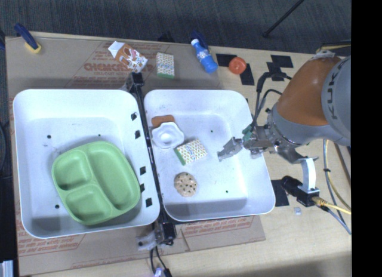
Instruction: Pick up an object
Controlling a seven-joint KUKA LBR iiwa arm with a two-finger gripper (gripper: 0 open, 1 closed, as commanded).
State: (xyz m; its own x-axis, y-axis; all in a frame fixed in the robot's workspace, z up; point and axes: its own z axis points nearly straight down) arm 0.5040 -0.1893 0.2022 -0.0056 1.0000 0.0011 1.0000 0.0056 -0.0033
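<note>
Lying in the right bin (206, 105) are 4 small things, grouped toward its left half: a brown flat piece (162, 120) at the far end, a small white cup (165, 135) just near of it and touching it, a patterned block (191, 151) with green and yellow speckles tilted to the right of the cup, and a round cookie (185, 184) with dark chips nearest the front. None of them is between the fingers. The gripper (230, 148) hangs over the right half of that bin, just right of the patterned block and apart from it, its grey fingers pointing left; from this angle I cannot tell whether they are apart or together. Behind it the arm (310, 105) comes in from the right, its orange band bulging over the bin's right wall.

The left bin (36, 105) holds 1 green divided tray (95, 181) with 3 compartments, sitting in the near half. A black clip (136, 82) joins the 2 bins at the far end.

On the cardboard beyond the bins lie a crumpled snack wrapper (126, 57), another small patterned box (165, 65), a blue bottle (205, 56) on its side, and an orange cap (237, 65). A blue and yellow clamp (27, 38) sits at the far left corner.
</note>
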